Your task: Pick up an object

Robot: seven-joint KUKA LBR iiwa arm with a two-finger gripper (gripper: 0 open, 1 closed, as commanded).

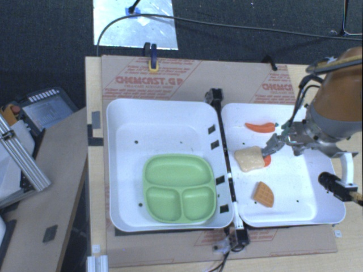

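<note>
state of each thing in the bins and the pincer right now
green plate: lying flat in the left bin, its three compartments bare
carrot: lying loose near the back of the right bin
bread: lying in the right bin, pincer at its edge
waffle: lying loose, untouched

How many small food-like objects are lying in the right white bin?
3, perhaps more hidden: an orange carrot-shaped piece at the back, a beige lump by the gripper, a tan waffle-like wedge in front.
</note>
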